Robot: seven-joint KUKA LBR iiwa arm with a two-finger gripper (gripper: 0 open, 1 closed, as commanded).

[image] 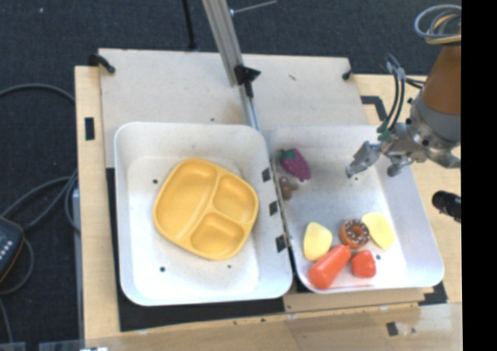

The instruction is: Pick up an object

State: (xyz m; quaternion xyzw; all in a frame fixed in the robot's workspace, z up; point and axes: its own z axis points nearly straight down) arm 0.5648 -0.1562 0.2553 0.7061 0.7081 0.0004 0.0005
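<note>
Over on the right side of the frame, my gripper (pixel 377 161) hangs above the right bin's (pixel 411 217) upper edge, fingers spread apart with nothing between them. Decent open floor below it in the bin's middle. Toy food bunches along the lower rim: a carrot (pixel 329 265), a yellow piece (pixel 316 240), a donut (pixel 356 232), another yellow bit (pixel 378 228) and a red one (pixel 363 264). A purple toy (pixel 294 163) sits near the left wall. Left bin (pixel 140 264) carries a yellow divided plate (pixel 206 208). No readable writing anywhere.
</note>
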